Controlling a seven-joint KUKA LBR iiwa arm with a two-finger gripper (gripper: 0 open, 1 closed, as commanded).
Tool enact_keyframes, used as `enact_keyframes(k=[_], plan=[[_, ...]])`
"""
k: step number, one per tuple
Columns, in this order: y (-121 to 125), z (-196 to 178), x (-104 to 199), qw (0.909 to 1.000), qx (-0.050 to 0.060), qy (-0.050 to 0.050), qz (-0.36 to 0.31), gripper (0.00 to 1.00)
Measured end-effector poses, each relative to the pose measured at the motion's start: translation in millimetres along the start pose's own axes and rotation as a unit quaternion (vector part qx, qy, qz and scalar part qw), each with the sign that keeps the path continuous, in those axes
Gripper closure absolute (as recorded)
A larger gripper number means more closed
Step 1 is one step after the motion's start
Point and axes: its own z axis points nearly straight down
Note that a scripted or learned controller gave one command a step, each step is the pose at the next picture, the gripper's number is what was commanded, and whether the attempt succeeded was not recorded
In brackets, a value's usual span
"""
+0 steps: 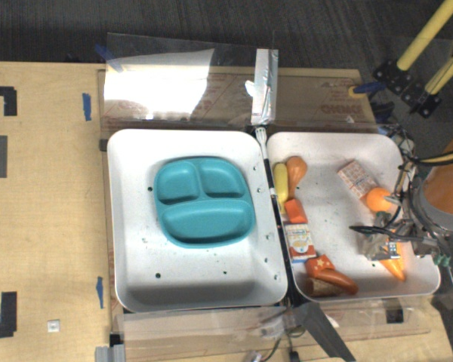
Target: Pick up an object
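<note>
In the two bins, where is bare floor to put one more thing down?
Left bin: bare strips around the teal plate, widest along the front. Right bin: a bare patch mid-floor, between the juice carton and the gripper. Its left edge is crowded.

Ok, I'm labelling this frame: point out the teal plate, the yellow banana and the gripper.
teal plate [204, 202]: camera view, centre of the large compartment.
yellow banana [280, 182]: camera view, mid-body.
gripper [377, 232]: camera view, between its dark fingertips.
</note>
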Motion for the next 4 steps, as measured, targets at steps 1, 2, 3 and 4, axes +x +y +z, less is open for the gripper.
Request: enact_keyframes(k=[1, 2, 3, 4], plan=[[0.3, 0.7, 0.4, 1.0, 0.0, 0.001, 0.0, 0.0], [-1.1, 13.6, 5.2, 0.9998, -0.003, 0.008, 0.017, 0.0], [-1.3, 0.0, 0.0, 0.9999, 0.0, 0.001, 0.016, 1.0], [55.0, -77.2, -99.6, 0.9984, -0.003, 0.007, 0.055, 1.0]])
